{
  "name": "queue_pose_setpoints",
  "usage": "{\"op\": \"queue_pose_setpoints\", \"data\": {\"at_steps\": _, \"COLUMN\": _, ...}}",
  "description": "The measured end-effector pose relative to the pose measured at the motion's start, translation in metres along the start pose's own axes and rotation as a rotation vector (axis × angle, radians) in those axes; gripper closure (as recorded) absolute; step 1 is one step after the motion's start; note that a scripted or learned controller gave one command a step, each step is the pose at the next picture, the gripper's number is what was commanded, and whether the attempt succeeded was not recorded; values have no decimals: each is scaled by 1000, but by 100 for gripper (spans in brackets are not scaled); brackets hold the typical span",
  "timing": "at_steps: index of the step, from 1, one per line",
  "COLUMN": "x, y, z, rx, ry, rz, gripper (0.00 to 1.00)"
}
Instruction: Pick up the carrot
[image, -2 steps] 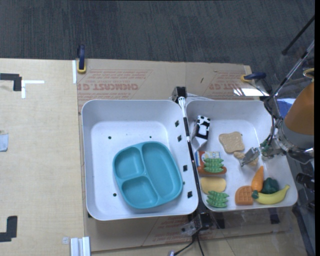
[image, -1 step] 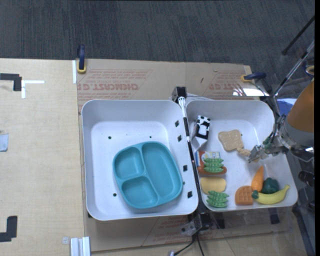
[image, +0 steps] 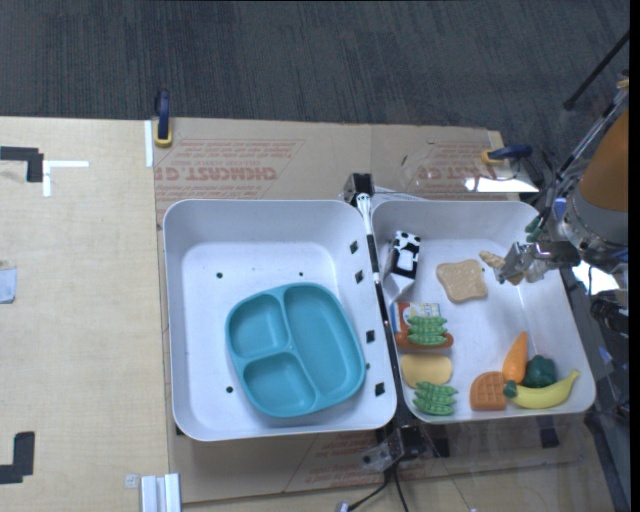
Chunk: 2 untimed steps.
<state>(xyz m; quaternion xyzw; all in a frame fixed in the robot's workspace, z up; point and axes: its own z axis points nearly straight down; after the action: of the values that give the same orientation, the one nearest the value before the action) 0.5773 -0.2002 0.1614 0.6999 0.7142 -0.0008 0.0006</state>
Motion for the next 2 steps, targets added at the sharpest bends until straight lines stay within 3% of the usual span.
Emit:
{"op": "queue_pose_setpoints", "data": {"at_steps": 1, "x": 0, "y": 0, "z": 0, "rx": 0, "ry": 0, "rz": 0, "gripper": 0}}
{"op": "queue_pose_setpoints", "data": {"at_steps": 2, "x": -13, "y": -71, "z": 70, "rx": 10, "ry": 18, "rz": -28, "gripper": 0}}
